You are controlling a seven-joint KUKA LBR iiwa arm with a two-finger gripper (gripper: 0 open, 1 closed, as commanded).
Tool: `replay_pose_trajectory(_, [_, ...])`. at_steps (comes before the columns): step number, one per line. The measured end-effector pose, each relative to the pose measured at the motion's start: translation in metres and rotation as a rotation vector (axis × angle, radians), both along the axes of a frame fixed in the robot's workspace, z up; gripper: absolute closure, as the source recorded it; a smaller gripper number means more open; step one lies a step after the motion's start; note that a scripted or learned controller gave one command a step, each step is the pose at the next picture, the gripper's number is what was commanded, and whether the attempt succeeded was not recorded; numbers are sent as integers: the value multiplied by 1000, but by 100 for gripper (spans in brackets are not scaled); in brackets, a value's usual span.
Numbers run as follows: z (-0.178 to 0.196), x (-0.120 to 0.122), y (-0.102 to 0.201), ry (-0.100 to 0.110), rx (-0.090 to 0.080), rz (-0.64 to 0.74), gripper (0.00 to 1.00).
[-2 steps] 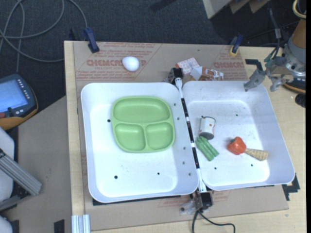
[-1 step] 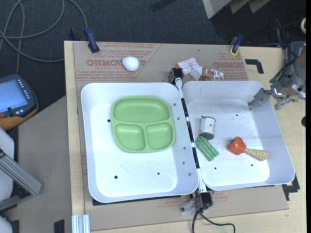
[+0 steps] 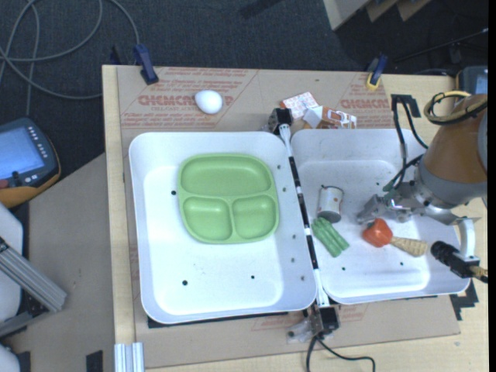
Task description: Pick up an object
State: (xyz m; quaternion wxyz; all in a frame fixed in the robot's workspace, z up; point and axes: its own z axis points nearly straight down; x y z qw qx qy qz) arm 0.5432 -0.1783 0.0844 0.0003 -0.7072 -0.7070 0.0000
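Reaching in from the right, the arm (image 3: pixel 457 157) has its pincer (image 3: pixel 380 210) low over the right bin (image 3: pixel 353 149). Can't tell the pincer's state from this angle, the metal parts blur together.

Just below the pincer tip, maybe touching it: red-orange ball-like object (image 3: pixel 377 233). No sign it's actually gripped. Tan cone-shaped piece (image 3: pixel 408 246) sits just right of the red one, below the pincer. Left of the pincer, near: small grey cylinder (image 3: pixel 329 203), lying tilted. Below-left of it: green ridged piece (image 3: pixel 331 236), close to the divider between the bins.

Well left of the pincer, in the left bin (image 3: pixel 155 177): green compartment tray (image 3: pixel 229 197), flat.

Outside the bins, up and left of the pincer: crumpled wrapper-like items (image 3: pixel 314 113) on the board just beyond the right bin's rim, and a white egg-shaped thing (image 3: pixel 208 101) farther left. Blue clamps (image 3: pixel 144 63) at the board's far edge.
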Motion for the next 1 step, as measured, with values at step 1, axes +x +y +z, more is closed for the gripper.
replay_pose_trajectory(1, [0, -54, 37, 1, 1, -1, 0])
